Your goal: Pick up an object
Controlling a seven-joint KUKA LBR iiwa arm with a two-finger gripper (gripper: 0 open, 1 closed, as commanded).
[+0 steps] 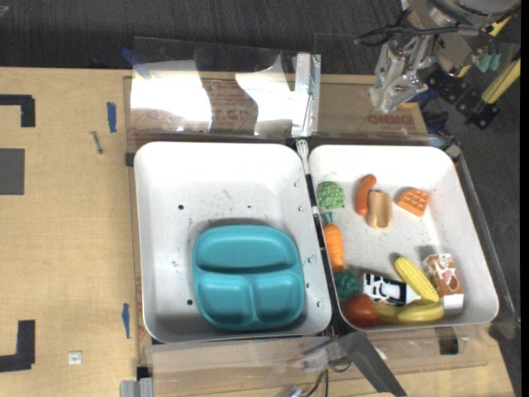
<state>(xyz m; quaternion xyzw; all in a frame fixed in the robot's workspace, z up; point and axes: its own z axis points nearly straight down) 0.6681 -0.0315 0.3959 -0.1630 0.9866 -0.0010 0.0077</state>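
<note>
Nearest the camera, a teal divided tray (248, 276) lies in the left white bin (157, 180), while the front of the right white bin (471, 222) holds a tomato (361, 309), a banana (412, 312), a corn cob (416, 278) and a black-and-white packet (386, 289). Farther back in that bin lie a carrot (334, 247), a green broccoli piece (330, 195), a hot dog (373, 203) and a waffle (413, 201). Beyond the bins, over the bench, the gripper (389, 98) hangs holding nothing; whether it is open, I cannot tell.

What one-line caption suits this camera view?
Gripper hovers beyond the right bin of toy food; teal tray in left bin.
</note>
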